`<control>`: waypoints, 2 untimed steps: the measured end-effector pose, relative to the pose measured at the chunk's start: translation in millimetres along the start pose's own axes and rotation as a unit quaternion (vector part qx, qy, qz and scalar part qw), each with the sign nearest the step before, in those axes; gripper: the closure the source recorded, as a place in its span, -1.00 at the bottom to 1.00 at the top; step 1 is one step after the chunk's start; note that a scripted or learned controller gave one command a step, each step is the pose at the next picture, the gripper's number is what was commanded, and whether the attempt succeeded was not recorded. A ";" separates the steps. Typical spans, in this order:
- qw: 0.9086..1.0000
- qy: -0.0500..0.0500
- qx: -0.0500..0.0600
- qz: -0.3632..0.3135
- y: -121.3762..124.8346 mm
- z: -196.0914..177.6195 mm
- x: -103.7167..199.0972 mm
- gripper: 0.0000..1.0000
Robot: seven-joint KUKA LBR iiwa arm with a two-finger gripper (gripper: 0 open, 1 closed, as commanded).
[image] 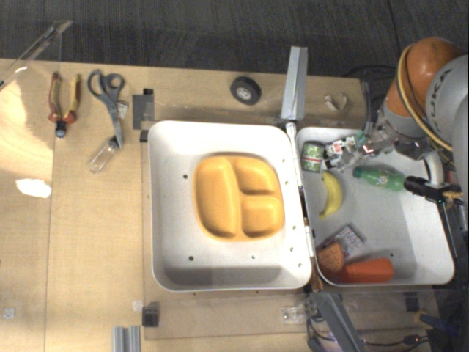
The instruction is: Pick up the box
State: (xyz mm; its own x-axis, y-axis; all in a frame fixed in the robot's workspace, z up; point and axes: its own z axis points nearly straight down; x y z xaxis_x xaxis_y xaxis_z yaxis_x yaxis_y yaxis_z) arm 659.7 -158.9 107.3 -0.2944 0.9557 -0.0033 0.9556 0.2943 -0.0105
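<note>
Here the box (350,238), small with a patterned top, lies tilted in the right bin (432,229) near its front left corner, just beside an orange carrot-like piece (366,270). A banana (331,194) and green bottle (381,177) lie farther back. The gripper (360,144) hangs over the bin's back edge, well apart from the box; whether it is open cannot be told. A yellow tray (238,196) sits in the left bin (172,196).

A light wooden bench (73,218) meets dark grey carpet (183,13) along its far edge; bright glare (22,123) washes its left end.
</note>
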 end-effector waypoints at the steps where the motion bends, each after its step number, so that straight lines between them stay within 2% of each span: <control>1: 0.999 0.001 -0.010 0.049 33.7 -101.1 75.0 1.00; 2: 0.988 -0.002 -0.010 -0.152 -0.8 -150.2 69.0 1.00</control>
State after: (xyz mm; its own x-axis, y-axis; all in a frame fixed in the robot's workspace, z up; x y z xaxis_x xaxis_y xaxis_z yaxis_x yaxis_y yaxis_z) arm 640.0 -92.3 257.2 -0.5675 0.8233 -0.0063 0.8233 0.5676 0.0079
